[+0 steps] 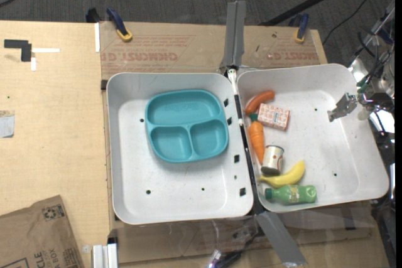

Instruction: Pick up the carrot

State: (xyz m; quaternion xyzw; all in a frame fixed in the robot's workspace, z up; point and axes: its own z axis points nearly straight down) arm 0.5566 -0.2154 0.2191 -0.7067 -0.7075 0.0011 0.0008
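Two white bins sit side by side on the table [50, 135], and the carrot [257, 139] lies in the right bin [352, 154], close against its left wall, between a reddish sausage-like piece [259, 100] above and a small tin can [272, 159] below. It is untouched, so the pick appears not yet begun. The jaws [343, 108] hover over the far right side of that bin, well apart from the carrot; whether they are apart or together cannot be told from this view. Reaching across, closing on the carrot and lifting it all remain. A blue divided plate [186, 125] rests in the left bin [125, 185]. Cardboard [169, 54] behind the bins carries mirrored lettering, too unclear to read surely.
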